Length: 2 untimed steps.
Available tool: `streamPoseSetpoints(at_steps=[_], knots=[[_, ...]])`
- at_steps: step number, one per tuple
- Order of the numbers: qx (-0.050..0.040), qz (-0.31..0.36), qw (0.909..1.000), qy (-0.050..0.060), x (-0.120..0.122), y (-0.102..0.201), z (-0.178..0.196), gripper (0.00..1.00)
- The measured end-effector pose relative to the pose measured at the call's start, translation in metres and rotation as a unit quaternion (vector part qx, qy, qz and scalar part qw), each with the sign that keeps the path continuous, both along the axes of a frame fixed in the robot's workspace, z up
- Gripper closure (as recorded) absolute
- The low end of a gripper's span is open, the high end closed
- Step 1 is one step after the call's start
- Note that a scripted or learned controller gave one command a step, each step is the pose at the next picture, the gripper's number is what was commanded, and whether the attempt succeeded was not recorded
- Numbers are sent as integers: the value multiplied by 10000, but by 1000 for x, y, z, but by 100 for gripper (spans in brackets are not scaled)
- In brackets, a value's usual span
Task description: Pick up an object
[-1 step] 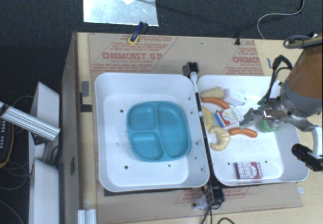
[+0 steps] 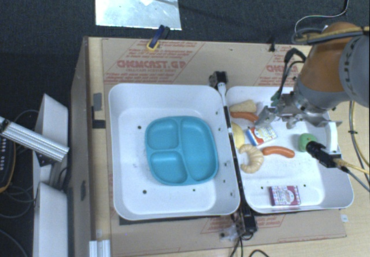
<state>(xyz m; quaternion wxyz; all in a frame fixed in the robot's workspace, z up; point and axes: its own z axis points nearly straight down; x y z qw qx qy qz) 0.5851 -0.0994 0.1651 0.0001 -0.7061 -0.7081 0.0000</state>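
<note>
Gripper (image 2: 267,118) hangs low in the right bin (image 2: 335,192) over a small carton (image 2: 263,133); jaw state unclear; crowded croissant (image 2: 252,158) and sausage (image 2: 277,151) could spoil any grasp

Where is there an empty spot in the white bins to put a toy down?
Bare floor rings the blue tray in the left bin. In the right bin, the front corners beside the red box are free. Around the croissant, sausage and gripper it's crowded.
</note>
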Motion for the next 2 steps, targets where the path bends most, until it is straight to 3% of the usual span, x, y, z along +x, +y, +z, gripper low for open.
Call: streamPoseSetpoints(at_steps=[1, 2], knots=[[-2, -10, 10000, -5, -36, -32, -81, 0], [-2, -6, 10000, -18, -35, -32, -70, 100]])
